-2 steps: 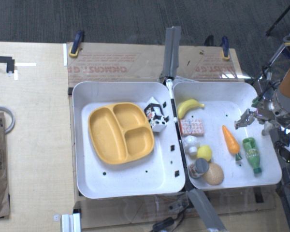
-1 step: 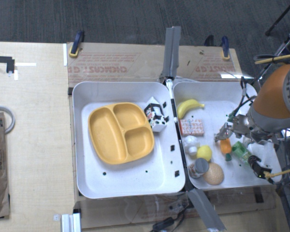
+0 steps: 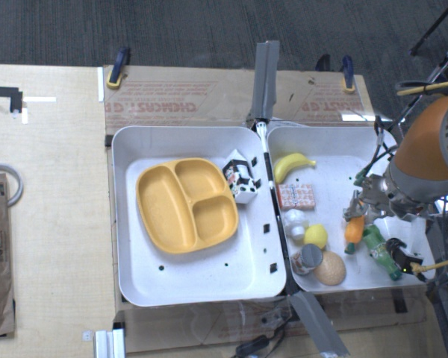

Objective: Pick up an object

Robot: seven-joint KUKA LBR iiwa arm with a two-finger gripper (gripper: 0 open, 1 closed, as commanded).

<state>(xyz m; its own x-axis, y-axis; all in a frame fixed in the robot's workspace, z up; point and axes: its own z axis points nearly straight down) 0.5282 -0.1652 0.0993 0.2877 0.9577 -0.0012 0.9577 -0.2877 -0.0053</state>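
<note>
At the near edge of the right bin [image 3: 336, 144], close to the front wall: a brown rounded lump [image 3: 330, 268], perhaps a potato or bread roll, touching a small grey can [image 3: 309, 257]. Just right of these a green bottle [image 3: 381, 252] lies on its side, long axis running from upper left to lower right.

Further in, a yellow lemon [image 3: 316, 236] beside a small white thing [image 3: 295, 218], hard to identify. An orange carrot-like piece [image 3: 354, 231] sits between lemon and bottle, long axis near upright in the view.

The gripper [image 3: 361, 206] hangs directly above the carrot's upper end, touching or nearly so. Whether it is released or clenched cannot be told; wrist and cables crowd that spot. The carrot looks the likely target, lying straight below and slightly toward the near side.

Further back: a red-and-white packet [image 3: 296, 195], then a banana [image 3: 291, 164] near the dividing wall.

In the left bin [image 3: 123, 200]: a yellow divided plate [image 3: 187, 203], with a black-and-white carton [image 3: 241, 179] at its far right rim.

The arm's bulk cuts off the right bin's far right corner. The worktop [image 3: 45, 200] lies to the left.
</note>
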